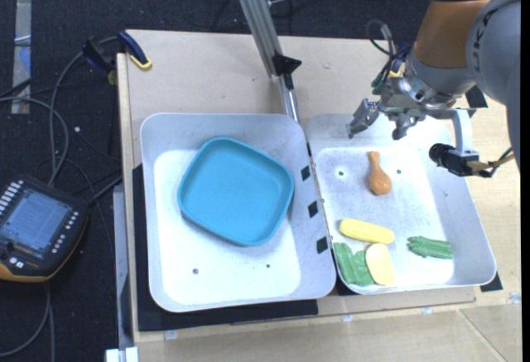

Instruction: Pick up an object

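My gripper (378, 127) hangs open above the far edge of the right bin (464, 211), its two dark fingers spread with nothing between them. Below it in the bin lies an orange-brown pear-shaped piece (378, 176). Nearer the front of the bin lie a yellow banana-like piece (367, 231), a pale yellow piece (381, 264), a green piece (354, 263) and a smaller green piece (430, 248).
The left bin (166, 269) holds a blue square plate (236, 190). A slanted metal pole (258, 8) crosses above the bins' dividing edge. A pendant (33, 228) and cables lie on the floor at the left.
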`<control>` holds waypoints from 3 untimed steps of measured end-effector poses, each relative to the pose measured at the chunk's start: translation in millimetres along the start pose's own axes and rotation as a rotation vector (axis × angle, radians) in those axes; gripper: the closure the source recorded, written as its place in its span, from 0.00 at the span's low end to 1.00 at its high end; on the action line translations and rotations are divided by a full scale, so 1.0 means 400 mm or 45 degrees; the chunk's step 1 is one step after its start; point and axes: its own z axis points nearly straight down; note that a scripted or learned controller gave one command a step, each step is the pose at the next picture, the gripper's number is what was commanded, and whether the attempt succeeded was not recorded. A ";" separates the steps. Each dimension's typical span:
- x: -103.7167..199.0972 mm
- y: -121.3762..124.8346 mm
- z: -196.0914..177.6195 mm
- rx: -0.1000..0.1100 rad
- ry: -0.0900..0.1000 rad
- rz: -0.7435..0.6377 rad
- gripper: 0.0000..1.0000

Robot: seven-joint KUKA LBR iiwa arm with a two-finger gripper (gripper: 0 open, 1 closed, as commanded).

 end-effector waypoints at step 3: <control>0.008 -0.017 0.290 0.001 0.000 0.000 0.00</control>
